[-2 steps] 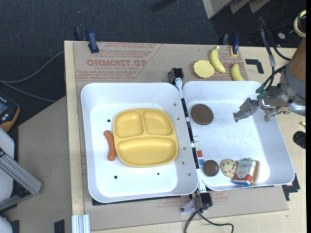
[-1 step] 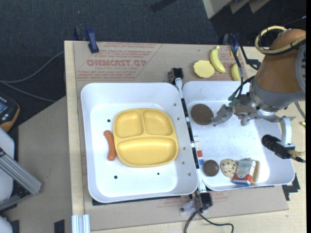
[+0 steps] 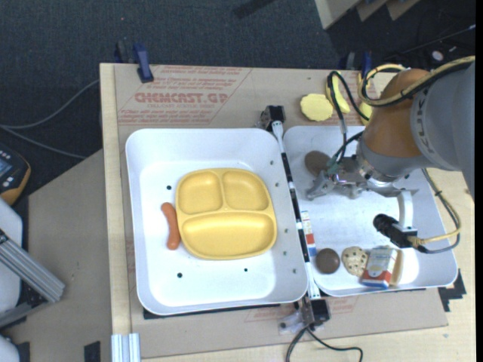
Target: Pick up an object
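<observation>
My gripper [image 3: 330, 181] hangs low over the upper left part of the right bin [image 3: 430, 225], under the grey arm with its orange band [image 3: 392, 127]. A round brown piece [image 3: 316, 159] lies just beyond it, close to or touching it. Along the bin's front edge lie a dark brown cookie [image 3: 327, 260], a pale chocolate-chip cookie [image 3: 352, 259] and a small packet with red and blue print [image 3: 379, 267]. Nothing is seen held in the gripper.
The left bin [image 3: 143, 202] holds a yellow divided plate [image 3: 225, 212] with an orange sausage [image 3: 171, 225] beside it on the left. A yellow lump [image 3: 317, 107] lies on the bench behind the right bin. A black fitting [image 3: 392, 229] with a yellow cable sits below the arm.
</observation>
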